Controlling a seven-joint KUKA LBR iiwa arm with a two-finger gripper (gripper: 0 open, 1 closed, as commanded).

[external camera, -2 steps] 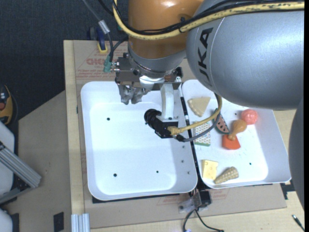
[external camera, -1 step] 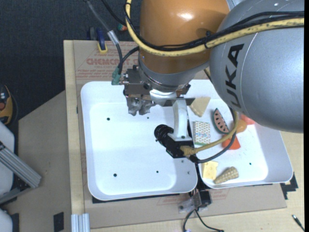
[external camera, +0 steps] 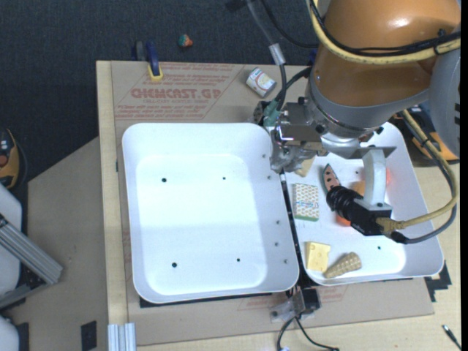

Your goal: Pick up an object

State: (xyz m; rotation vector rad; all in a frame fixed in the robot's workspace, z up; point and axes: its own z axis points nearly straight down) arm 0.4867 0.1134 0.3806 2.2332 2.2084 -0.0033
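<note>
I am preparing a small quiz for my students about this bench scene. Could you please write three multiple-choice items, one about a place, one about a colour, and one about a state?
1. Where do the loose objects lie?
A. In the bin nearer the arm
B. In the bin farther from the arm
C. Spread evenly over both bins

2. What colour is the wedge of toy cheese?
A. Blue
B. Pale yellow
C. Black

3. How does the ice-cream cone lie?
A. Standing upright on its tip
B. Flat on its side
C. Hanging over the bin's rim

Answers:
1. A: the patterned card, toy cheese and ice-cream cone all rest in the right bin, under the arm.
2. B: the wedge is pale yellow against the white floor.
3. B: the cone lies flat beside the cheese, inside the bin.
</note>
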